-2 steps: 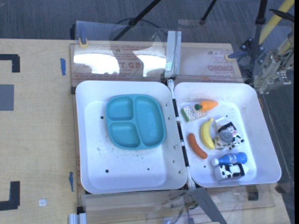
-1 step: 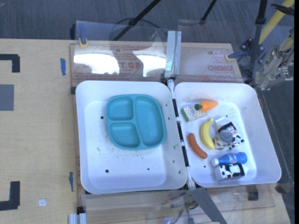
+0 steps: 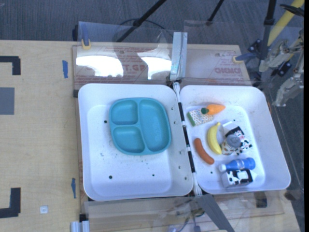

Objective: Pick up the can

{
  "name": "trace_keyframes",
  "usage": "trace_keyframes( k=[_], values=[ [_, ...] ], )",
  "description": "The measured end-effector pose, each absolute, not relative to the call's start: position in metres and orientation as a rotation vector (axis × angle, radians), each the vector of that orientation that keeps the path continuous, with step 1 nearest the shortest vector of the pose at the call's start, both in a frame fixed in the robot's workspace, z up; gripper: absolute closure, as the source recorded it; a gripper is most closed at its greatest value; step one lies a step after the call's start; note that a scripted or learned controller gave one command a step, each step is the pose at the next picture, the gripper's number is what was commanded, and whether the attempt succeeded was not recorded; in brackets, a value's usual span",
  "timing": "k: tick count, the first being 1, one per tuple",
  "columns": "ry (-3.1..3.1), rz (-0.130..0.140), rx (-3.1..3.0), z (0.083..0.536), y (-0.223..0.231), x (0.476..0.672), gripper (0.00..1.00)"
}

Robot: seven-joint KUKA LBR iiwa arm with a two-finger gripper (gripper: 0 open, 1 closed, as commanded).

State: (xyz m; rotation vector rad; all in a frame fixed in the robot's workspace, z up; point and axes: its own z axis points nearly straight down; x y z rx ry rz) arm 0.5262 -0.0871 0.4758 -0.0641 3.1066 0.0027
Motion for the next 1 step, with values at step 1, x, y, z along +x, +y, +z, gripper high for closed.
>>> trace_keyframes(
  k=[1],
  values=[
    [3.107, 0.003, -0.064, 0.4758, -0.0871, 0.5262, 0.0]
  ],
)
